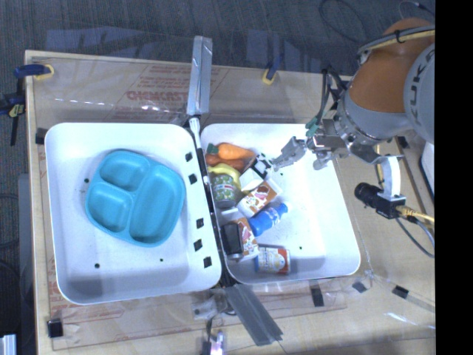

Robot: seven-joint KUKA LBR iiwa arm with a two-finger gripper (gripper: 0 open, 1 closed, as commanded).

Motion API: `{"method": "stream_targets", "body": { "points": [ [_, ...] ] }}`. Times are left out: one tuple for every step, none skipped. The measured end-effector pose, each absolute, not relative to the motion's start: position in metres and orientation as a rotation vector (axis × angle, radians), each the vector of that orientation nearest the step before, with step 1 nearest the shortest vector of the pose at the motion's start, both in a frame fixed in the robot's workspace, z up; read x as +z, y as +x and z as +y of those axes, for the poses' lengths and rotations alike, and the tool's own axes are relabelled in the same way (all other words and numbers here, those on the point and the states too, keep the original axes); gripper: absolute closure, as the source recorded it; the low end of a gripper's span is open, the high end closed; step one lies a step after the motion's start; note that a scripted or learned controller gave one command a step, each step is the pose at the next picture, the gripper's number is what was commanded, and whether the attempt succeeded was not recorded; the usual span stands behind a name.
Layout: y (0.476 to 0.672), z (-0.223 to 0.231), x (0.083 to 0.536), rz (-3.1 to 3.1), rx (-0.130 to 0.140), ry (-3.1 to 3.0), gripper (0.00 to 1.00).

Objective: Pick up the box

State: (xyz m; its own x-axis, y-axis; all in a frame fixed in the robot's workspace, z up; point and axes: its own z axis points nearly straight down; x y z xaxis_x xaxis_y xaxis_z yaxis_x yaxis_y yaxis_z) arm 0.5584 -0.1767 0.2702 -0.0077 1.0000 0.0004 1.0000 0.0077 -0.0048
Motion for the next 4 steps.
{"method": "stream_targets", "body": {
  "points": [
    [0.514, -0.184, 0.163, -2.102, 0.006, -2.329, 0.00],
    [0.484, -0.197, 0.105, -2.219, -0.004, -2.233, 0.00],
    [0.521, -0.142, 0.106, -2.277, -0.003, -2.238, 0.00],
    [0.592, -0.161, 0.095, -2.274, 0.002, -2.173, 0.00]
  ]
}}
